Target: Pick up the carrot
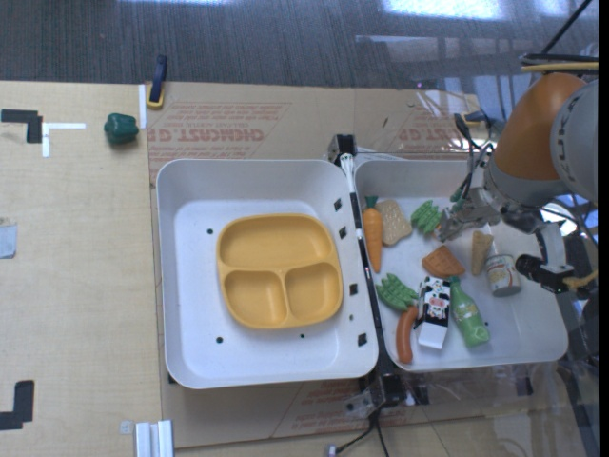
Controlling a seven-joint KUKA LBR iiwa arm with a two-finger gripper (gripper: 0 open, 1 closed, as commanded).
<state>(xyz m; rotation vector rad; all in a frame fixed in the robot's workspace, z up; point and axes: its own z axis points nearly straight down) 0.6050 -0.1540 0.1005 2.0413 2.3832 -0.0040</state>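
Observation:
The carrot (372,237) is orange with a green top and lies lengthwise along the left wall of the right bin (533,348), next to a slice of bread (396,223). My gripper (460,216) hangs over the back middle of the right bin. It is just right of a green leafy toy (427,216) and well to the right of the carrot. Nothing shows in its grasp.
The right bin also holds an orange wedge (442,261), a beige block (481,248), a can (500,276), a milk carton (434,313), a green bottle (469,318), a sausage (406,336) and a green vegetable (394,292). A yellow divided plate (279,269) lies in the left bin (181,284).

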